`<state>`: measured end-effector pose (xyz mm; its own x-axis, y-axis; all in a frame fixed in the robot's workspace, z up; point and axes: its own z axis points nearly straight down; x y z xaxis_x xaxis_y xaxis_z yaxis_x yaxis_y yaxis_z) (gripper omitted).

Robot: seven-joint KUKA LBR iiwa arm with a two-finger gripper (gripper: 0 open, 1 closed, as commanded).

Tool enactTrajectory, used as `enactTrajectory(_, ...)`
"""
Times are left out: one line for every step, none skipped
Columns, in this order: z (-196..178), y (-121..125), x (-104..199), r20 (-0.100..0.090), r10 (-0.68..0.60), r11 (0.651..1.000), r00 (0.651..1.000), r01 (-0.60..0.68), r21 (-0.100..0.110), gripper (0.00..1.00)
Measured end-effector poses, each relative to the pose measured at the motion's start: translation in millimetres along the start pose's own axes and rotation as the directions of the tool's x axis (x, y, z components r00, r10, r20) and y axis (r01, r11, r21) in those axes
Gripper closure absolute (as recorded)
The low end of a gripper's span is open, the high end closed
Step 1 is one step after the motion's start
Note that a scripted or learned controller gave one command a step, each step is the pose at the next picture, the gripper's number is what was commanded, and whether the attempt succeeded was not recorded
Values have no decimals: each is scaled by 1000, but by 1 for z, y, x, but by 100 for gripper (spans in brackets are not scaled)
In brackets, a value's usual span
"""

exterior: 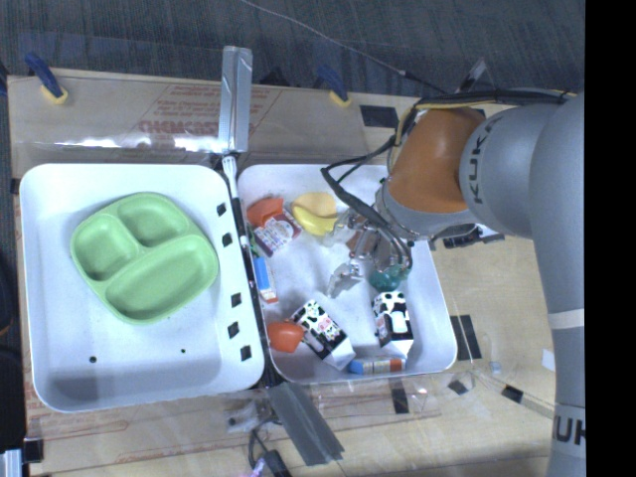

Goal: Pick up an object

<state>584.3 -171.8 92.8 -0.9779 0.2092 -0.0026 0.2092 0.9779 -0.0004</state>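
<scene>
My gripper (366, 271) hangs over the middle of the right bin (437, 316), open, with nothing visibly between its fingers. A teal object (388, 278) lies just by its right side. A yellow object (316, 213) sits up and to the left of it. An orange-red object (264, 211) and a small packet (279, 235) lie near the bin's left wall. Two cow-patterned black-and-white objects (323, 329) (395, 318) rest near the front, below the gripper. An orange piece (285, 337) sits at the front left, and a marker (376, 366) lies along the front wall.
The left bin (50, 366) holds a green divided plate (146, 255). A blue pen-like item (260, 272) lies along the divider between the bins. The grey arm with its orange band (432, 162) covers the right bin's far right corner.
</scene>
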Motion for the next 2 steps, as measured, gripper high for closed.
enactTrajectory(-2, -26, -33, 3, -211, 977, 977, 211, 0, 0)
enactTrajectory(-1, -47, 42, 1, -235, 972, 972, 235, -1, 0)
